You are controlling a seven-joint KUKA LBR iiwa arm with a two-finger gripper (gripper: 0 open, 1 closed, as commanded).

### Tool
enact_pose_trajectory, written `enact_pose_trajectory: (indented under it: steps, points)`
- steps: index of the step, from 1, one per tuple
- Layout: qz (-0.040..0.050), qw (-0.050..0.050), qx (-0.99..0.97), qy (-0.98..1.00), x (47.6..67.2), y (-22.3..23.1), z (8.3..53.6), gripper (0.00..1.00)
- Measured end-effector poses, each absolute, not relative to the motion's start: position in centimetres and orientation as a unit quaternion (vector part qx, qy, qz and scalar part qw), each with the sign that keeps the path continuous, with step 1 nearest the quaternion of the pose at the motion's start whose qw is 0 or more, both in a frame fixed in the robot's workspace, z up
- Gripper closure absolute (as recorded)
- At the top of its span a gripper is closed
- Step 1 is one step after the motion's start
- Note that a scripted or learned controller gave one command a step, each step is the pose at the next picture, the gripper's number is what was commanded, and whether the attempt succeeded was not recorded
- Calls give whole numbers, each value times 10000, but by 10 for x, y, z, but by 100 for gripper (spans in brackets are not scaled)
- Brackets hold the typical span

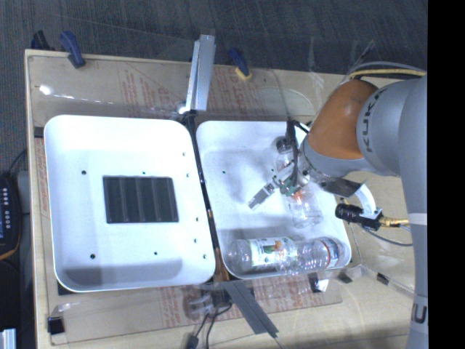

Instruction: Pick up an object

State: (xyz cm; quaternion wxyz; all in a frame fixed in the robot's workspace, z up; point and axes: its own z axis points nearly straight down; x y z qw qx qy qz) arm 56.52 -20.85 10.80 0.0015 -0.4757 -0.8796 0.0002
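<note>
A grey robot arm (385,129) with an orange band (338,122) above its wrist reaches in from the right side of the view and bends down over the right-hand bin. Its gripper (280,184) hangs low inside that bin, near the middle, amid cables and small fittings. One slim grey finger (261,195) juts out toward the lower left; whether the gripper is open or closed cannot be told from this angle, and nothing is clearly seen between its fingers.

The bench (109,78) is a pale wooden board, seen from above at a slant, with a dark carpeted floor (218,6) beyond it. Blue clamps (71,48) grip its far edge, and a grey metal bar (200,71) stands where the two bins meet.

Two shallow white bins sit side by side, touching along their inner edges. The left bin (73,151) shows a dark ribbed rectangle (140,199) in the middle of its floor. The right bin (225,158) holds a clear plastic bottle (283,254) lying on its side along the near wall, with a label around its middle. A second clear, crumpled plastic item (305,208) lies just beside and below the gripper, close to the bin's right wall; whether the gripper touches it cannot be told.
</note>
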Motion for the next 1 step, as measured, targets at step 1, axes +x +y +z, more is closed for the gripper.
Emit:
enact_pose_trajectory:
  steps: [1]
  points:
    - [0,5,-4324,-9017,506,-185,130,0]
